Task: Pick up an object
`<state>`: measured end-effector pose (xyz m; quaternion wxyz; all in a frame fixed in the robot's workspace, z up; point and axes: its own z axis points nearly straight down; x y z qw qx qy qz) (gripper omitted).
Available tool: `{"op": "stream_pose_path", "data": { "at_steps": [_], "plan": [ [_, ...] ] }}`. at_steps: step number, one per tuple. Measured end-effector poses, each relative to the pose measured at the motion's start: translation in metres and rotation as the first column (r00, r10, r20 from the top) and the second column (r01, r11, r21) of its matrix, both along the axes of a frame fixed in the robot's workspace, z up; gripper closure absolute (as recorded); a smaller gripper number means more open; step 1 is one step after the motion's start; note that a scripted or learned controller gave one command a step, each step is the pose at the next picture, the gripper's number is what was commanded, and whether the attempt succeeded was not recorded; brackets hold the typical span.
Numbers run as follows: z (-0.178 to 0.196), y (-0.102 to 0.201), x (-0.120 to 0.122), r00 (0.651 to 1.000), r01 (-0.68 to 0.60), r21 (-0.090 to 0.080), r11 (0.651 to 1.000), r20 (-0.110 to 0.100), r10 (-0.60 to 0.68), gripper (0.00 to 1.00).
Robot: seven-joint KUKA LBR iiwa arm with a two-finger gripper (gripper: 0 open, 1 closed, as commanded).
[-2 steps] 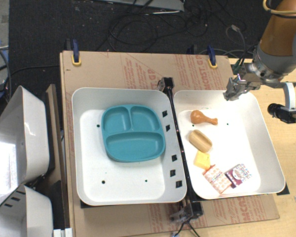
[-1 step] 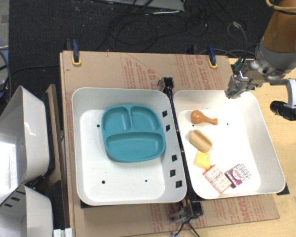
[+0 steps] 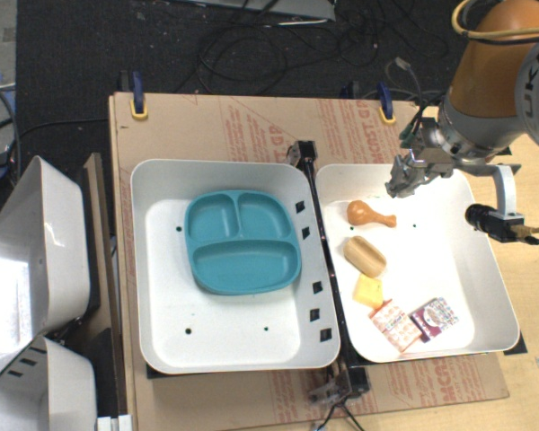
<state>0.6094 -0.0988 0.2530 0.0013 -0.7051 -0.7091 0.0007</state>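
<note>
My gripper (image 3: 401, 184) hangs over the far part of the right bin (image 3: 485, 268), just above and to the right of an orange chicken drumstick (image 3: 368, 214). Nothing shows between its fingers. Below the drumstick lie a tan bread roll (image 3: 366, 256), a yellow cheese wedge (image 3: 368, 292), a red-and-white packet (image 3: 394, 325) and a purple-and-white packet (image 3: 435, 317). All of these rest on the right bin's floor.
The left bin (image 3: 162, 241) holds a teal divided plate (image 3: 242, 241). A black divider (image 3: 322, 259) runs between the two bins. White tubs (image 3: 36, 250) stand off the bench at the left. The arm's orange band (image 3: 499, 52) is at the upper right.
</note>
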Motion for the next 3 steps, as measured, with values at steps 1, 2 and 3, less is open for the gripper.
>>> {"op": "stream_pose_path", "data": {
  "at_steps": [1, 2, 3],
  "plan": [
    [-0.011, 0.059, -0.02, 1.0, -0.002, 0.001, 1.0, 0.0, 0.002, 1.0],
    [-0.006, 0.116, -0.04, 1.0, -0.003, 0.001, 1.0, 0.001, 0.003, 1.0],
    [-0.016, 0.159, -0.05, 1.0, -0.002, 0.0, 1.0, 0.001, 0.002, 1.0]
  ]
}}
